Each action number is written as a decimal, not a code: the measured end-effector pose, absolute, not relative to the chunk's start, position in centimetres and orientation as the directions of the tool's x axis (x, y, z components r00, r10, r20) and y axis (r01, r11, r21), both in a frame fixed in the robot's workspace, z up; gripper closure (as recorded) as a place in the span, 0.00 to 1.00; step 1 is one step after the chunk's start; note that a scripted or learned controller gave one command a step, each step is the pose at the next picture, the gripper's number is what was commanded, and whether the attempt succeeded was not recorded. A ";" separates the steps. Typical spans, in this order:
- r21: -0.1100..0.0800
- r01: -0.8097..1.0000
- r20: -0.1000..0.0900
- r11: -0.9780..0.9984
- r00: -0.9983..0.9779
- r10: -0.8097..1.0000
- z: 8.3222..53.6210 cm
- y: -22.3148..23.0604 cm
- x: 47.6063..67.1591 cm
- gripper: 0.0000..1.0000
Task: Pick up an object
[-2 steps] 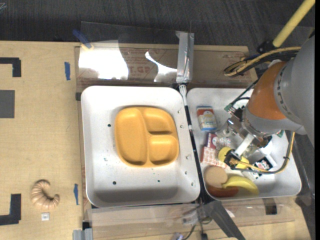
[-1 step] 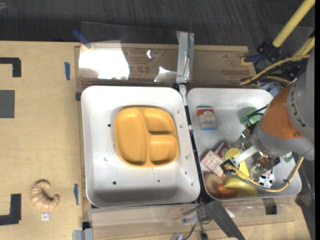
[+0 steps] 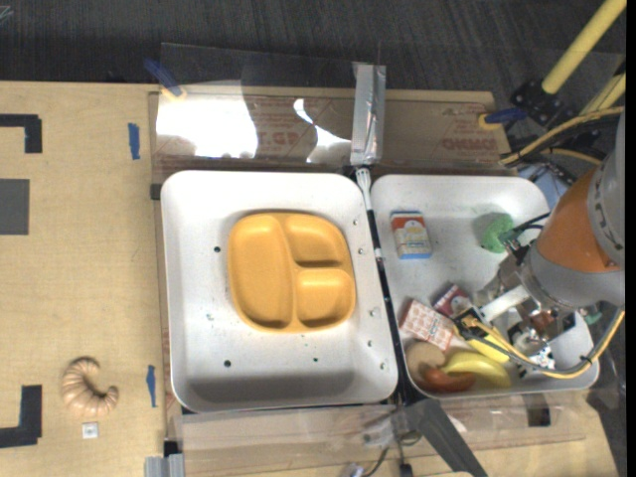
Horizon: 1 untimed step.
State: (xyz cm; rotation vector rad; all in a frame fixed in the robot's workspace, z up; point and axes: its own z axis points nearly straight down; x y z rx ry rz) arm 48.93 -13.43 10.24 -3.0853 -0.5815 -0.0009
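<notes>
A: How do the fingers of the grey arm's two-finger gripper (image 3: 519, 328) stand?

B: One cannot tell; cables and metal parts crowd them. The gripper hangs low over the right-hand shallow white bin (image 3: 452, 195), near its right wall, and no object shows between its fingers.

A: What lies in that bin, counted?

B: One yellow plastic banana (image 3: 475, 367) just left of the gripper, touching one red rounded fruit (image 3: 445, 380) at the bin's near edge. One pink patterned packet (image 3: 425, 321) lies left of the gripper, one small white carton with a red picture (image 3: 410, 236) toward the bin's far left, one green soft lump (image 3: 494, 232) by the far wall.

A: And beside that bin?

B: The left-hand white bin (image 3: 194, 266) holds one orange three-part plastic tray (image 3: 290, 270). Well left of both, one tan croissant-shaped toy (image 3: 88, 386) lies on the wooden bench (image 3: 70, 217).
</notes>
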 end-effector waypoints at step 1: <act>-0.003 0.205 -0.006 -0.979 0.979 0.205 16.3 -9.3 54.7 0.00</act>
